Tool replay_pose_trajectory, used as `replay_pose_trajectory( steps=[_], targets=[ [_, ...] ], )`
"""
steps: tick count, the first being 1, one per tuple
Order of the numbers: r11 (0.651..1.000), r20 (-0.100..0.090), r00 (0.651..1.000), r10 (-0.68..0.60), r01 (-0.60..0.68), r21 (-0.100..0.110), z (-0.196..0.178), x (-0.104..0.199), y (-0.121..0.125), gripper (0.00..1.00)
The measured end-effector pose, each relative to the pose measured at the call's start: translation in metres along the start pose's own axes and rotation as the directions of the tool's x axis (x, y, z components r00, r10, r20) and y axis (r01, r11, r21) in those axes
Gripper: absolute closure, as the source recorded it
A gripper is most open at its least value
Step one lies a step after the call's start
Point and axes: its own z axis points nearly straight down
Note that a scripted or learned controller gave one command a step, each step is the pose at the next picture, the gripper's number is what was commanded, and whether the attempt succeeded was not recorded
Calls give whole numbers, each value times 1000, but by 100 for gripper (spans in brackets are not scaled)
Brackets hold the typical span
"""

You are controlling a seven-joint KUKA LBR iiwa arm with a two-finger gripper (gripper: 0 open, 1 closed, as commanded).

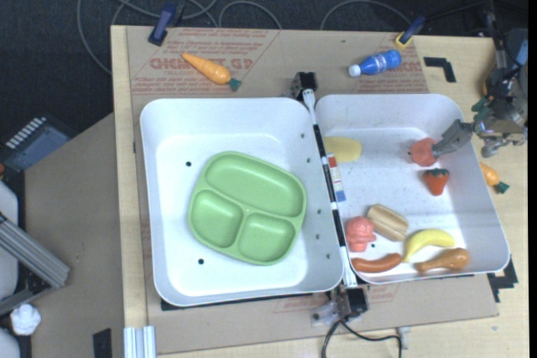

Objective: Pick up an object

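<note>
The right bin (394, 109) holds several toy foods. These include a pale yellow piece (344, 149), a red round piece (422, 152), a strawberry (435, 180), a pink piece (359, 232), a bun (387, 220), a banana (428, 242), a sausage (377, 262) and a drumstick (445, 262). My gripper (471, 141) hangs over the bin's right rim, open. Its left finger (453, 135) reaches toward the red round piece and ends just right of it. Nothing sits between the fingers.
A green divided plate (246, 207) lies in the left bin (159, 130). On the bench behind the bins are a carrot (210, 69) and a blue bottle (376, 64). A small orange piece (490, 176) rests by the right bin's outer rim.
</note>
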Motion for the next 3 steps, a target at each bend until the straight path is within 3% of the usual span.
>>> replay_pose_trajectory(
  steps=[1,2,3],
  targets=[
    [1000,-4,1000,-4,4,-1,141,-25,1,0],
    [1000,0,1000,-1,1,-3,132,-26,1,100],
    [1000,0,1000,-2,2,-3,79,15,21,100]
  ],
)
